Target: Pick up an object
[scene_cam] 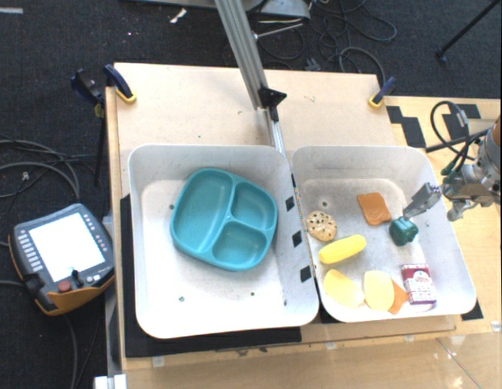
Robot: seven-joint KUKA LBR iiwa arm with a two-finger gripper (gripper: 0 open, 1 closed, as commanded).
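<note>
Approach step: nothing is lifted yet.
Left bin holds your teal tray point(225, 217); in the right bin point(348, 159), the gripper point(436, 204) hovers spread just above the green object point(404, 231). Next, descend, straddle it, then close.

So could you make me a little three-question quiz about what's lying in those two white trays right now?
1. True or false: the teal divided plate lies in the left bin.
2. Which item lies closest to the pincer?
A. the cookie
B. the small teal-green object
C. the red and white packet
3. Fill in: the yellow banana-shaped piece lies in the ____ bin.

Key
1. True.
2. B; it sits just below the pincer's tip, though whether they touch can't be told.
3. Right, below the cookie.
</note>
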